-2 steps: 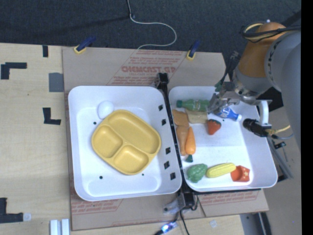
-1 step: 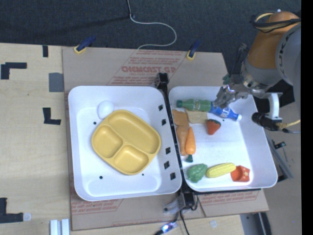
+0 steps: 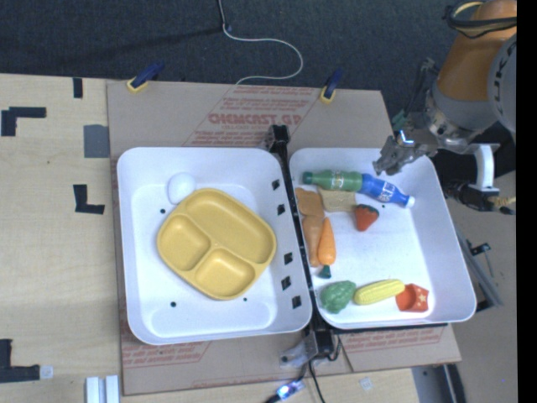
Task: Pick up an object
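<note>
Camera view: the gripper (image 3: 394, 159) is hung at the upper right of the frame, above the right bin's (image 3: 449, 250) far rim, fingers slightly apart and nothing held. The blue bottle (image 3: 387, 192) lies just below, likely targeted.

Right bin (image 3: 449, 250): open floor at centre and right, between the blue bottle (image 3: 386, 191) above and the corn (image 3: 377, 291) below. Carrot (image 3: 325, 242) and bread (image 3: 310, 212) crowd its left wall. Left bin (image 3: 134, 250): yellow tray (image 3: 216, 242) covers the middle.
</note>
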